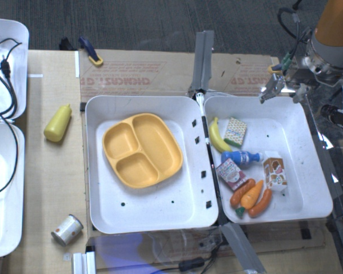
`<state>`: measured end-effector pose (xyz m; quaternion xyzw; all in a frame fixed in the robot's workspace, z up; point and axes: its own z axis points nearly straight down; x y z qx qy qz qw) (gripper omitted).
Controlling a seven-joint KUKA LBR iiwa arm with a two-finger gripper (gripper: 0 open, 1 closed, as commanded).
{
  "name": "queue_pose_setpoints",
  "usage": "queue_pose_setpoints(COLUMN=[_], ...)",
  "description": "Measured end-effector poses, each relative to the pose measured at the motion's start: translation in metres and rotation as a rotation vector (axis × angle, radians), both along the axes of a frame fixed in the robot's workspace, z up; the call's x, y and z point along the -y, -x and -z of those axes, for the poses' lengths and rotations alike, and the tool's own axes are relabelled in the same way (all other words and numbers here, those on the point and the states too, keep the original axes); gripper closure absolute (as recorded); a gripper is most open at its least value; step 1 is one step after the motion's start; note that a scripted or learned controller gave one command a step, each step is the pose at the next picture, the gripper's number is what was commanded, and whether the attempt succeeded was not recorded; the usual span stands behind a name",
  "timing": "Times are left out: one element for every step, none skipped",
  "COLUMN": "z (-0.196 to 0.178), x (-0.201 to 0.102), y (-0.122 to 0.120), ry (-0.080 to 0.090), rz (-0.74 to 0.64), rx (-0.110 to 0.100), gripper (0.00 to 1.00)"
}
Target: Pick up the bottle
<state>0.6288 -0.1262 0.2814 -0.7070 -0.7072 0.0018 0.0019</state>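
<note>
Fingers: the fingers (284,90) hang over the right bin's (308,210) far rim, spread apart with nothing between them.
Arm: reaches in from the right, orange band (333,16) above the wrist, wrist tipped down toward the bin.
Bottle: the blue bottle (240,157) lies on its side below and left of the fingers, well apart from them; long axis runs left to right, white cap toward the right.
Neighbours: banana (218,137) just left of the bottle, carrot (252,194) beyond it.
Farthest: yellow divided plate (142,149) in the left bin (103,210).
</note>
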Motion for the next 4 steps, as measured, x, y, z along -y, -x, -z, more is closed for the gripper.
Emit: queue_pose_setpoints(z=[-0.097, 0.045, 0.170, 0.163], x=[0.022, -0.002, -0.012, -0.011], y=[0.009, -0.001, 0.067, 0.067], ry=[0.004, 0.002, 0.001, 0.002], rz=[0.326, 0.304, 0.270, 0.274], rx=[0.000, -0.001, -0.002, -0.005], gripper=[0.00, 0.00, 0.00, 1.00])
